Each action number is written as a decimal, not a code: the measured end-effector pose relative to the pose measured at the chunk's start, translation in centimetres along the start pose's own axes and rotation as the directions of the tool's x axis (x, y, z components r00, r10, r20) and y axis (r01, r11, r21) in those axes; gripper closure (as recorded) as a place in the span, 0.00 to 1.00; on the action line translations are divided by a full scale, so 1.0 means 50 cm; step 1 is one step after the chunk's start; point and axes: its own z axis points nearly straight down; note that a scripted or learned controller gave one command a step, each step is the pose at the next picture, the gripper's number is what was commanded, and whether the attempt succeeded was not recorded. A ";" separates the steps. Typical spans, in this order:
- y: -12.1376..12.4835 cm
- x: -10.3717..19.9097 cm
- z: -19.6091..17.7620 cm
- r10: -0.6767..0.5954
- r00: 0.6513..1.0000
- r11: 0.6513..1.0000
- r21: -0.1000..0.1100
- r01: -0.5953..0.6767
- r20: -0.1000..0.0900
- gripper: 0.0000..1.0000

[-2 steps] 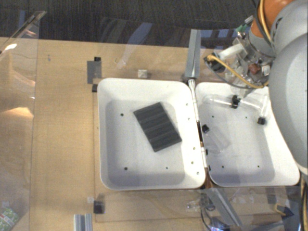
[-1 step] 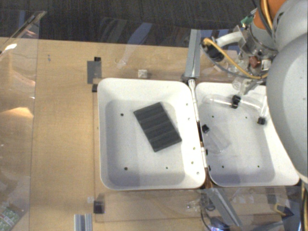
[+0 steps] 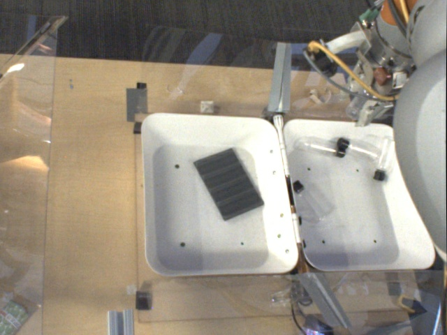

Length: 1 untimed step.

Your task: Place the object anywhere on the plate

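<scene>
A dark grey ribbed rectangular plate (image 3: 228,183) lies tilted in the middle of the left white bin (image 3: 157,208). In the right white bin (image 3: 412,250) a clear, see-through piece (image 3: 320,201) rests near the centre-left, hard to make out. A clear bar with small black parts (image 3: 342,146) lies across that bin's far side. My gripper (image 3: 363,109) hangs over the far rim of the right bin, below the wrist with its yellow cable (image 3: 342,67). Nothing shows in its grasp.
The grey arm body (image 3: 422,138) covers the right bin's right side. A metal post (image 3: 281,82) stands behind the seam between the bins. A small black block (image 3: 140,89) and a white bit (image 3: 207,107) sit on the wooden bench behind the left bin.
</scene>
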 end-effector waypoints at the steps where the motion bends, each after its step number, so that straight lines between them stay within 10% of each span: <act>1: -0.055 0.013 -0.078 -0.040 0.999 0.999 0.001 0.040 -0.001 1.00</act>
